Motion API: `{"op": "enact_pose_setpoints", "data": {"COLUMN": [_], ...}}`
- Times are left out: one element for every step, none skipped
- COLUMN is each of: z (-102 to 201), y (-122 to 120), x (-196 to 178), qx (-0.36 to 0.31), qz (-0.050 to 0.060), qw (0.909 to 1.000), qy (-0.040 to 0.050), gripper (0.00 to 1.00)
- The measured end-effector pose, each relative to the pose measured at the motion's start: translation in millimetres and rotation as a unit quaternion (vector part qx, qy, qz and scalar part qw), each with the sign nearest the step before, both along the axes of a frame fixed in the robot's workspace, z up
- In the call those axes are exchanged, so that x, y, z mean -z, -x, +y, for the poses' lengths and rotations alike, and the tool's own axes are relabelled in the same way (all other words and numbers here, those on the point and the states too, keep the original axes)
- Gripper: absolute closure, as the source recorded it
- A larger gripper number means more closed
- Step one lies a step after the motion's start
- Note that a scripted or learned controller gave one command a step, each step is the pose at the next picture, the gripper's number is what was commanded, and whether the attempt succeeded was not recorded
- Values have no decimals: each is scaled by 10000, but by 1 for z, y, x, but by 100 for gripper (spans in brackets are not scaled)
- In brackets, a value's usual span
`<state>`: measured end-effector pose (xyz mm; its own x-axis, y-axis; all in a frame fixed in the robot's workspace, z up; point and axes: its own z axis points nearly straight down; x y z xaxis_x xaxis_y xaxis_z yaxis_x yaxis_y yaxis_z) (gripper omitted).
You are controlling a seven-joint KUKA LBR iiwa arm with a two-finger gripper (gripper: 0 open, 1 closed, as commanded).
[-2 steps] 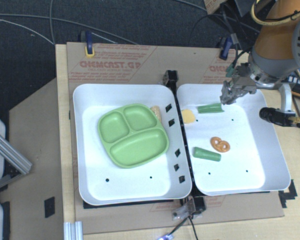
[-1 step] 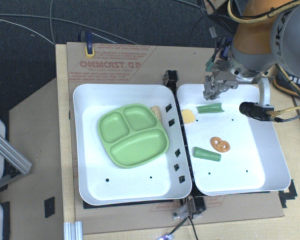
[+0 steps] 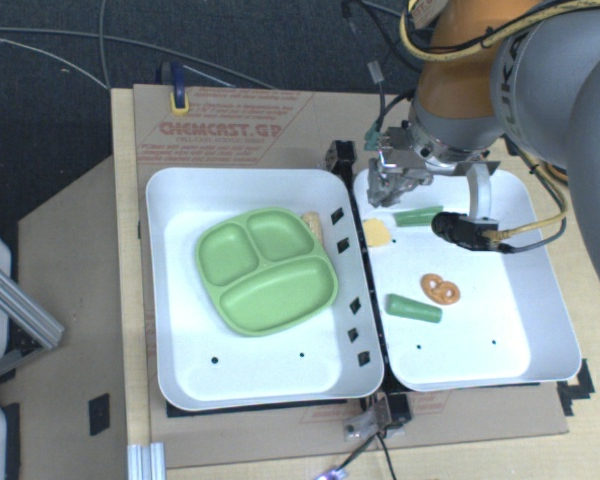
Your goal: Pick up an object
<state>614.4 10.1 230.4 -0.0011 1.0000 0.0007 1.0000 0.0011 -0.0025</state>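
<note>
Over the right bin (image 3: 540,298), at its far left corner, my gripper (image 3: 385,190) hung low beside the divider where the two bins meet; whether it was spread or pinched could not be made out from above, and nothing was seen held in it. My grey arm reached in from the right, the orange band (image 3: 470,43) above the wrist sitting beyond the bin's far rim. Inside the right bin, a pale yellow piece (image 3: 378,233) lay just below the gripper, close to the bin's left wall. A small green stick (image 3: 418,218) lay just right of the gripper, near the far wall. A second, thicker green stick (image 3: 413,309) lay toward the bin's middle, tilted, with a brown pretzel (image 3: 441,289) just beyond it and slightly right; the two were near but apart. A black cable part (image 3: 465,231) hung over the bin, right of the small green stick. The left bin (image 3: 180,358), touching the right bin's left wall, held a green divided plate (image 3: 268,270) with three compartments, and a tan piece (image 3: 312,227) peeked out at the plate's far right edge.
</note>
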Motion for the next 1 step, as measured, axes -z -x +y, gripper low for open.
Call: {"op": "enact_pose_setpoints", "data": {"z": [43], "y": [4], "x": [3], "qx": [1], "qz": [2], "qw": [10000], "qy": [1], "gripper": [100]}}
